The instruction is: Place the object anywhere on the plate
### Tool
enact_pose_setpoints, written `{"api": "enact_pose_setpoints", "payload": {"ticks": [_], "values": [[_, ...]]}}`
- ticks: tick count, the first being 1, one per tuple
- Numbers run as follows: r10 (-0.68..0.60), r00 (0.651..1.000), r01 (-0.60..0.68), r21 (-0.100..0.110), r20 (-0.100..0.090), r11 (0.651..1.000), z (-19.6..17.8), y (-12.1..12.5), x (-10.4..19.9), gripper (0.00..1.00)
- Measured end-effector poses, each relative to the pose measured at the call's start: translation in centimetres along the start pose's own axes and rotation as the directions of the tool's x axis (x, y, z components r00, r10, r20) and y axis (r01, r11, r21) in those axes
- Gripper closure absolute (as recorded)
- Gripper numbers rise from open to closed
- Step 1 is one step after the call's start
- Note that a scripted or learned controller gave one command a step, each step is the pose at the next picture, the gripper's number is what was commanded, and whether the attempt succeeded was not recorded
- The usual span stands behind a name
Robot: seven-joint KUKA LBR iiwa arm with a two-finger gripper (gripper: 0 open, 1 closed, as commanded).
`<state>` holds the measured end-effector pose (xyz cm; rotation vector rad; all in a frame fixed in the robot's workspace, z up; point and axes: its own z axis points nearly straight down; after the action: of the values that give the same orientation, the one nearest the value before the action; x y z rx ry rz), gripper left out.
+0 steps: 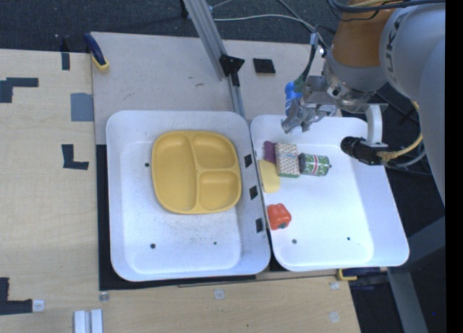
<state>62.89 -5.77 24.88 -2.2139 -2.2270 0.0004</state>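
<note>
A yellow plate (195, 171) with three compartments lies in the left bin (130, 201). In the right bin (340, 230) a small cluster sits near the left wall: a purple piece (268, 152), a checkered block (287, 159), a green can on its side (315, 164), a pale yellow piece (269, 176), and further forward a red-orange object (278, 216). My gripper (296, 121) hangs above the right bin's back left part, just behind the cluster. Nothing shows between its fingers.
A slanted metal bar (210, 27) runs from the top down to the gap between the bins. Cables (246, 6) lie on the dark surface behind. A blue and yellow clamp (96, 51) sits at the bench's back left corner.
</note>
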Motion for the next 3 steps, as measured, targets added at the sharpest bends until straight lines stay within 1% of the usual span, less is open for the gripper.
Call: {"api": "enact_pose_setpoints", "payload": {"ticks": [1, 2, 3], "values": [[0.000, 1.000, 0.000, 0.000, 0.000, 1.000, 0.9, 1.5, 5.2, 1.00], [0.000, 1.000, 0.000, 0.001, 0.000, 1.000, 2.3, 2.4, 10.6, 1.00], [0.001, 1.000, -0.001, 0.001, 0.001, 1.000, 3.0, 3.0, 15.3, 1.00]]}}
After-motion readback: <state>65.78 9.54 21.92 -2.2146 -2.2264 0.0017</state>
